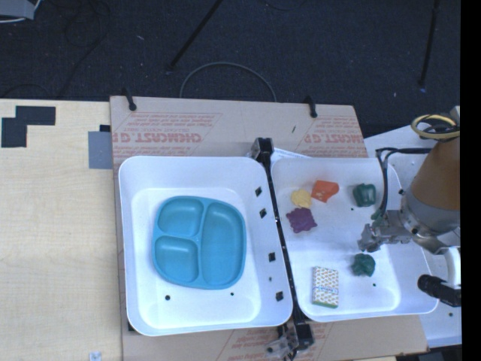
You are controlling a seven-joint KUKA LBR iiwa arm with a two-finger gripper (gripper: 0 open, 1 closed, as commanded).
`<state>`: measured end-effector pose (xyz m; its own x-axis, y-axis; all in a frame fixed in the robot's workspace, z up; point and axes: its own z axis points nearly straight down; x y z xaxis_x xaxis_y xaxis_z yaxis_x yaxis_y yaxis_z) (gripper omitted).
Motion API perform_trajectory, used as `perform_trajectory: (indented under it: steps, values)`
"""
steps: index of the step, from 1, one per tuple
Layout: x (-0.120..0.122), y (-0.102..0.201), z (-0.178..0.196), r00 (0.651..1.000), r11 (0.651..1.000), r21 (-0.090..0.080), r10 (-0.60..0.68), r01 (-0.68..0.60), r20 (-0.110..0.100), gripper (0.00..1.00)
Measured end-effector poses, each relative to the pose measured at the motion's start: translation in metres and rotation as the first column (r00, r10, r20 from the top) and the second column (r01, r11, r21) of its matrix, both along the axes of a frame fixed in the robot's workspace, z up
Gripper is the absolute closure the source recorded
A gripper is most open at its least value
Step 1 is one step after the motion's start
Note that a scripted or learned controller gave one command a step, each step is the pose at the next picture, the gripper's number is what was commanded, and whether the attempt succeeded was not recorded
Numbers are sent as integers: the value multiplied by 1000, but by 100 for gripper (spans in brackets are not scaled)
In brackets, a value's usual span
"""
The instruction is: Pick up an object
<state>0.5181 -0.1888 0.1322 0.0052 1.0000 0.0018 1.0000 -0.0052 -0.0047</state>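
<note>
Camera view: gripper (pixel 373 235) over right white bin (pixel 391 295), finger state not discernible. Small dark green rounded object (pixel 364 265) lies just near of it; another green piece (pixel 364 194) lies farther back.

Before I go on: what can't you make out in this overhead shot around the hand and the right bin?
- Hand: small and blurred in the camera view; whether it is open or shut cannot be told.
- Arm: cut off by the right edge.
- Lower green object: too small to identify; contact with the hand unclear.
- Patterned block: print too small to read.
</note>
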Motion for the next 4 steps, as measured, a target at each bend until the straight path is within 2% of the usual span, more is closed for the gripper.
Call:
perform_trajectory:
  steps: [2, 3, 4]
  values:
    - [-6, 0, 94, 1000, 1000, -3, 7, -7, 7, 100]
    - [7, 54, 83, 1000, 1000, 2, 10, -10, 1, 100]
    - [20, 104, 94, 1000, 1000, 1, 10, -10, 3, 100]
